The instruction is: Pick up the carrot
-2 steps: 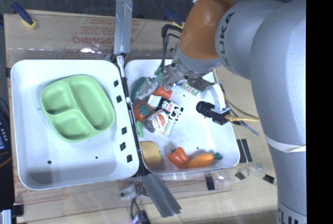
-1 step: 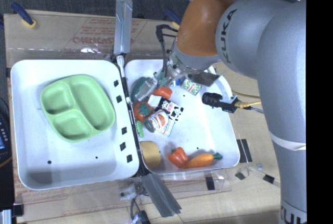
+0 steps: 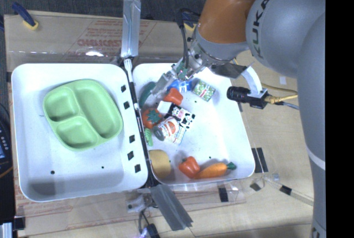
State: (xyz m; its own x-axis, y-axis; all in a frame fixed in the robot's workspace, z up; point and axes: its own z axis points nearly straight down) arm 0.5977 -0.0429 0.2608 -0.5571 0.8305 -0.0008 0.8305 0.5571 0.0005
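The carrot (image 3: 215, 169), orange with a green tip at its right end, lies along the front wall of the right bin (image 3: 243, 137). An orange-red pepper (image 3: 189, 166) touches its left end. My gripper (image 3: 159, 89) reaches down from the right into the back left of that bin, over a pile of toy food. It is far from the carrot, about half the bin's depth behind it and to its left. Nothing of the carrot lies at the gripper.
Under the gripper are a red piece (image 3: 173, 96), a cow-patterned carton (image 3: 183, 117), a can (image 3: 168, 130) and a red tomato-like piece (image 3: 150, 118). A green-white packet (image 3: 204, 90) lies behind. A tan round item (image 3: 160, 162) sits front left. The left bin holds a green divided plate (image 3: 83, 114).
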